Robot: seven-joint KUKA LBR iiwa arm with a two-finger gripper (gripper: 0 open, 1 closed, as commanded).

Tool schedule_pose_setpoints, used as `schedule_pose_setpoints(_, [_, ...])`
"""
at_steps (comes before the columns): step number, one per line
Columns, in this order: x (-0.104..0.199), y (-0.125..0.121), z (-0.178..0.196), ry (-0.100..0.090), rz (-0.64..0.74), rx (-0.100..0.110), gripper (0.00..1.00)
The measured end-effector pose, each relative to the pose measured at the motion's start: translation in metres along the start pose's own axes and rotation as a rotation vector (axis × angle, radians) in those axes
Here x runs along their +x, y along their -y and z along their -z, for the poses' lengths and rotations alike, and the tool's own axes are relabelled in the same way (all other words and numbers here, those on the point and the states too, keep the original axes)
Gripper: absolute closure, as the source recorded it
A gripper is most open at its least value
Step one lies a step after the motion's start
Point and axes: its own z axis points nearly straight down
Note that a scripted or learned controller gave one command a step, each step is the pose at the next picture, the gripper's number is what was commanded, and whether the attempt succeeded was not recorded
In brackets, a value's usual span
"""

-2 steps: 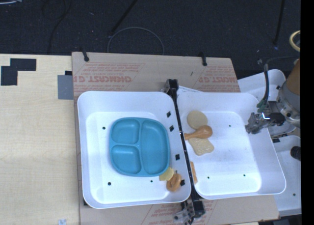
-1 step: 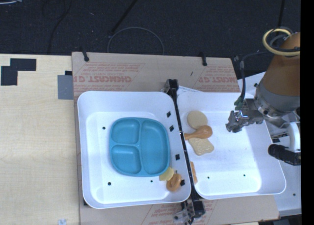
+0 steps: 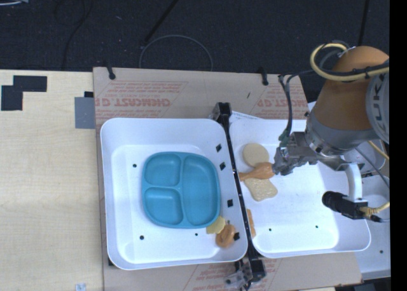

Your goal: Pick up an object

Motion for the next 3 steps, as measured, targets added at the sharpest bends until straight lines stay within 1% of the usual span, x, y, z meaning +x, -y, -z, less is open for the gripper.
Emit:
schedule_pose_setpoints(1, [0.055,-0.007,0.006,0.001,0.001,-0.002,1.0])
schedule_pose_setpoints(3, [0.161,-0.005,-0.017,0.001,0.001,0.001,1.0])
